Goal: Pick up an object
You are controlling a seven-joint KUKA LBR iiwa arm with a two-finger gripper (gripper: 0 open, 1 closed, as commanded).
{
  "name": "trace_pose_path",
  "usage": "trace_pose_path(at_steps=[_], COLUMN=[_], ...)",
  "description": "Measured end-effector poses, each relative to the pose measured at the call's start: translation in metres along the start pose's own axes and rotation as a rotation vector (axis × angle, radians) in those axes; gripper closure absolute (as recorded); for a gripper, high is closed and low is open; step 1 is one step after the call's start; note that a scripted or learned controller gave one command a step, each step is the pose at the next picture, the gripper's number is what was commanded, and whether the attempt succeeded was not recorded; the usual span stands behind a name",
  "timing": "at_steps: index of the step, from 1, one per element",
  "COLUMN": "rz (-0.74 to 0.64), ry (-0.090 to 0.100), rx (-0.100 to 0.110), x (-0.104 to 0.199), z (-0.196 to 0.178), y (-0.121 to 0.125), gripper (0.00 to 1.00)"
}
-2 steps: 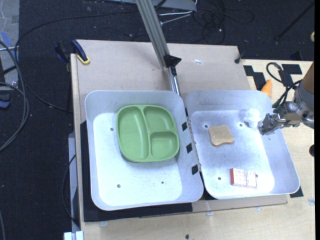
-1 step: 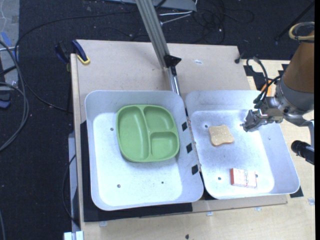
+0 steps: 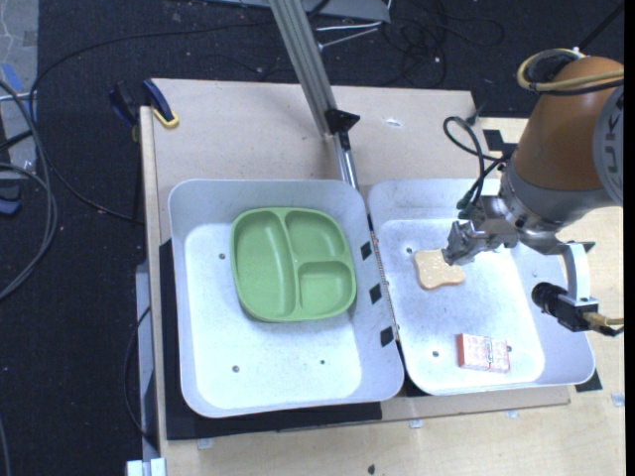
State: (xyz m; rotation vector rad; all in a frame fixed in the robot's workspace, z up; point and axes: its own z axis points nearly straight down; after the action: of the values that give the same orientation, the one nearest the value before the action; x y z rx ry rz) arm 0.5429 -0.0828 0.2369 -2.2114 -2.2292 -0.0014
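Note:
A tan, toast-shaped piece (image 3: 438, 270) lies in the right bin (image 3: 516, 365), near its middle left. My gripper (image 3: 462, 245) hangs just above the piece's upper right corner, reaching in from the right under the orange wrist band. A small red and white box (image 3: 483, 352) lies flat in the same bin, toward the front. A green divided plate (image 3: 295, 263) rests in the left bin (image 3: 268, 375).
A grey metal pole (image 3: 308, 58) slants from the back down to the gap between the bins. Black cables (image 3: 474, 152) loop beside the wrist. The wooden bench (image 3: 248, 127) extends behind both bins.

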Motion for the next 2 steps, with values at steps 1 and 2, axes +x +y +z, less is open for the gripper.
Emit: trace_pose_path(at_steps=[1, 2], rz=[0.001, -0.001], ry=[-0.001, 0.0], rx=[0.001, -0.002], x=[0.05, 0.103], z=[0.012, 0.001], y=[0.004, 0.005], gripper=[1.0, 1.0])
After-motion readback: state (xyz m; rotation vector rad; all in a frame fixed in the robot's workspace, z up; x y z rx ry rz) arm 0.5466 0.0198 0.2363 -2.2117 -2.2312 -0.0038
